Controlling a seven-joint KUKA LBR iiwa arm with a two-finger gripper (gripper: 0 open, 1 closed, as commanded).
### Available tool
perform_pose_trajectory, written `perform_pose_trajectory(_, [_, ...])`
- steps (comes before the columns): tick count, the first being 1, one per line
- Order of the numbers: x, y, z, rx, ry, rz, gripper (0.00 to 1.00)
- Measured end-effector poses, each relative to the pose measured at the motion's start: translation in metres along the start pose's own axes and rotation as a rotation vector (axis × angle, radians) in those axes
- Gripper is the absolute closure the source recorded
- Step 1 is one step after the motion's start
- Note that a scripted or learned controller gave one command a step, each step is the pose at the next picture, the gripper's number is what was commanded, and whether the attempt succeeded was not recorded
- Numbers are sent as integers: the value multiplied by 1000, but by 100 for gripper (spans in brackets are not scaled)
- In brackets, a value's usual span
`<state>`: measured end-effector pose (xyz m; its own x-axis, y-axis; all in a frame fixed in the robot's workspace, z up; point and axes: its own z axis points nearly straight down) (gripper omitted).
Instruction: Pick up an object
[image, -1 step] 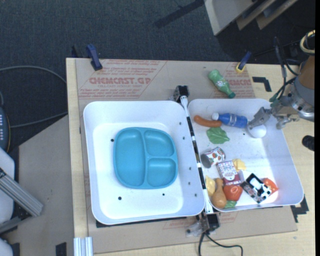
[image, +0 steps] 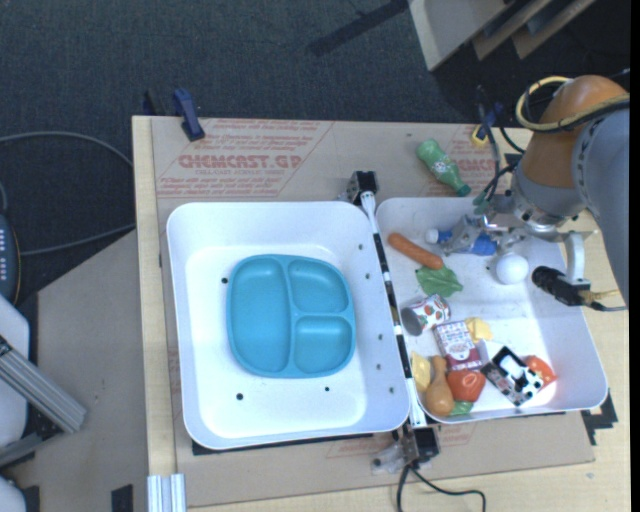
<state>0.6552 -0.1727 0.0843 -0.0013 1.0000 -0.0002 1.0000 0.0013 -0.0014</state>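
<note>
At the near end of the right bin (image: 566, 336) lies a crowd of toy food: a yellow-brown pear shape (image: 437, 397) touches a red tomato-like piece (image: 466, 384). Just to the right of them are a black-and-white block (image: 510, 375) and an orange piece (image: 541, 371). A little farther in, a red-labelled packet (image: 458, 346) lies beside a small yellow piece (image: 479, 328) and a tipped can (image: 424, 313) close to the bin's left wall.

The left bin (image: 200, 262) holds a blue divided plate (image: 290, 315), flat and near its middle.

Past the middle of the right bin come a green leafy piece (image: 441, 281) and, just beyond it, an orange carrot (image: 414, 249) lying at a slant. A white ball (image: 512, 268) sits to their right and a smaller white ball (image: 432, 237) is beyond the carrot.

At the far end of this bin, the tool (image: 487, 226) is low over a small blue object (image: 477, 241), which lies between the small ball and the larger one. The object is bright blue with pale parts, and its shape is too small to make out. Whether the tool is released or clenched cannot be told. The grey arm (image: 603, 168) reaches in above it.

Beyond the bin, a green bottle (image: 442, 165) lies on the table (image: 300, 152).
</note>
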Motion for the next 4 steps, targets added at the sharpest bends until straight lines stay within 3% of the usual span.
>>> perform_pose_trajectory(1, [-32,9,0,8,0,0,0])
perform_pose_trajectory(2, [-32,9,-11,9,-2,-2,100])
perform_pose_trajectory(3, [22,9,-46,9,1,-1,100])
perform_pose_trajectory(4, [22,11,-47,0,0,0,0])
